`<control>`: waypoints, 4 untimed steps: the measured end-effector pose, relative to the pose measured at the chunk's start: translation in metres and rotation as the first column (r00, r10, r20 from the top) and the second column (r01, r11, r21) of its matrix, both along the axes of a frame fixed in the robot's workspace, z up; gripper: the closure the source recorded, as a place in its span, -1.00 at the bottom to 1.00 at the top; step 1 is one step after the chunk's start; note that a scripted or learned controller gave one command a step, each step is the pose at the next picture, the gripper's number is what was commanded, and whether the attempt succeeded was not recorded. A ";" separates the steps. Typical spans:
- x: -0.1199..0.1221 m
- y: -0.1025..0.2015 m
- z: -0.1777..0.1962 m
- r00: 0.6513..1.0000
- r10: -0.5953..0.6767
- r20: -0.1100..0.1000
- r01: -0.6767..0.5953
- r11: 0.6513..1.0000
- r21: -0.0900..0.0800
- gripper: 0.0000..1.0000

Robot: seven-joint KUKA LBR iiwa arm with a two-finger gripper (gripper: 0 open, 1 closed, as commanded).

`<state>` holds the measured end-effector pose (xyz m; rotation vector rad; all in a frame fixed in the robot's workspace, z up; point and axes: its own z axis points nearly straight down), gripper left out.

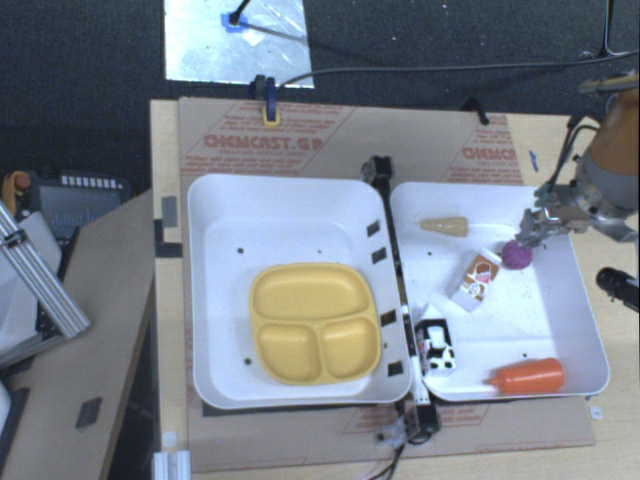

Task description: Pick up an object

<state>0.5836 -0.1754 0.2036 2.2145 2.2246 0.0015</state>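
Yellow tray (pixel 314 322) in left bin (pixel 215 213)

Grey arm (pixel 610 168) entering from the right, wrist angled down-left, gripper (pixel 535 223) low at the view's right side

A robotics lab: taped bench (pixel 330 133), cables (pixel 420 66), controller pendant (pixel 60 203).

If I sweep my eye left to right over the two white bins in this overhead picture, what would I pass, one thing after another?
Yellow divided tray in the left bin → black-and-white toy → small carton → purple object → end effector. The beige cone and orange bottle overlap others sideways, so they are left out.
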 end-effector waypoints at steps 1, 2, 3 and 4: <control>0.004 0.054 0.014 1.000 0.005 0.001 -0.005 1.000 0.002 1.00; 0.011 0.102 0.011 1.000 0.004 0.000 -0.004 1.000 0.002 1.00; 0.007 0.157 0.024 1.000 0.006 0.000 -0.006 1.000 0.003 1.00; 0.001 0.212 0.014 1.000 0.006 -0.001 -0.006 1.000 0.003 1.00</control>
